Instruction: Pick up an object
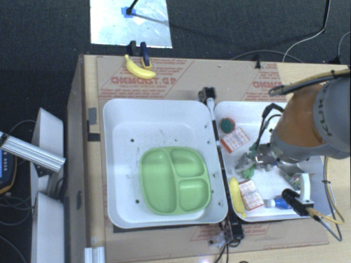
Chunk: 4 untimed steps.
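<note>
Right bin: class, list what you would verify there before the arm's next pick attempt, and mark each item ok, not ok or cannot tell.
1. Gripper over the right bin: ok.
2. Object between its fingers: cannot tell.
3. Objects to pick nearby, red-and-white packet and green ball: ok.
4. Yellow item clear of the bin's left wall: not ok.
5. Green divided plate away from the arm, in the left bin: ok.

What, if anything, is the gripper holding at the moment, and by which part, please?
It cannot be told: the gripper hangs low over the clutter in the right bin, with nothing clearly seen in its grasp.
</note>
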Each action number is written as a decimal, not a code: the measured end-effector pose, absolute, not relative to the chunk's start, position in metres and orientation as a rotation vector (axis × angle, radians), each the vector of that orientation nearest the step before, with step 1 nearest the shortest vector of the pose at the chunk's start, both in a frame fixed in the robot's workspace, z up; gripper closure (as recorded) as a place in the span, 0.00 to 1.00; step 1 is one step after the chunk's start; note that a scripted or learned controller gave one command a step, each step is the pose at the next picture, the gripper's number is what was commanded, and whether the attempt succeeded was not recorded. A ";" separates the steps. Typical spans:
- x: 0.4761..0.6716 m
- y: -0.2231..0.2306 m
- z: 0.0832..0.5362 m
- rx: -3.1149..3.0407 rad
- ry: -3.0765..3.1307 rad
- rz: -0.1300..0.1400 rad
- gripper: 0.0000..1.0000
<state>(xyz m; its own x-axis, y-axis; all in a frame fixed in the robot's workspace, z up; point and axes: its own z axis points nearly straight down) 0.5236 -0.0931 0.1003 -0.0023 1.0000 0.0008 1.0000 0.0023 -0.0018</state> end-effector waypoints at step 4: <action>0.586 -0.119 0.102 -2.225 -2.237 -0.020 1.00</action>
